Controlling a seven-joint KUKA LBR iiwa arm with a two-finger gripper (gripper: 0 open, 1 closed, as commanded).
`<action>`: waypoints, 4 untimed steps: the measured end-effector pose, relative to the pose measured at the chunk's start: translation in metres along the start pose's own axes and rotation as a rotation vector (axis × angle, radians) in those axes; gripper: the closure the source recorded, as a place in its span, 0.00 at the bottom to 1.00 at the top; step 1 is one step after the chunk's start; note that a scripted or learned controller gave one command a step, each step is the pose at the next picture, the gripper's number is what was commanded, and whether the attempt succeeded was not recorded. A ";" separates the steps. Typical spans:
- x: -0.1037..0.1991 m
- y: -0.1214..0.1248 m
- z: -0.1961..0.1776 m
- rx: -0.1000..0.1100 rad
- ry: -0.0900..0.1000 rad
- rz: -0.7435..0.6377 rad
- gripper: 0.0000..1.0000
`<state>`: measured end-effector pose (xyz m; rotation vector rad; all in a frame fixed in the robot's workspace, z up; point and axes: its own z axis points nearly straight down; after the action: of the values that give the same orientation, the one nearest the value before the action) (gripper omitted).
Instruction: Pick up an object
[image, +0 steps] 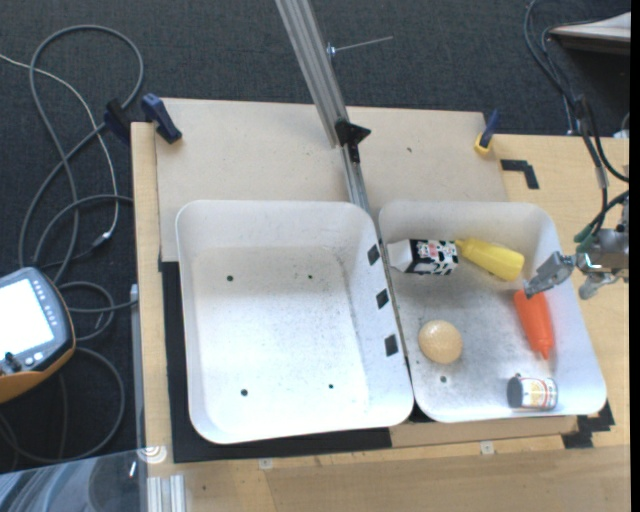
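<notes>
While my gripper (560, 272) hangs at the right rim of the right-hand shallow white bin (500, 408), I cannot tell how it is set, since it shows only as a small grey shape against the rim. Nothing is visibly held. Just beside it, a little lower, lies the orange plastic carrot (536, 322), long and tapered, stretched along the bin's right wall. It is the nearest thing, so I judge it the likely pick. It looks light and stiff, probably smooth and somewhat slippery; I would take it across the thick middle, not at the narrow tip, where it could squirt out. The wall close beside it may leave little room on that side. Elsewhere in the same bin lie a yellow banana-shaped toy (491, 258) touching a small black-and-white carton (428, 256) near the far wall, a round tan ball (440, 341) towards the middle, and a small tin can (531, 392) on its side near the front corner.
</notes>
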<state>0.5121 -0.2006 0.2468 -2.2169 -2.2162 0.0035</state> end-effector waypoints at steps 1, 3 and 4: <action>0.000 0.001 -0.002 -0.005 -0.001 -0.001 0.00; 0.012 -0.010 0.090 0.000 0.000 -0.001 0.00; 0.011 -0.013 0.153 0.002 0.002 -0.001 0.00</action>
<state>0.4985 -0.1885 0.0938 -2.2142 -2.2151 0.0036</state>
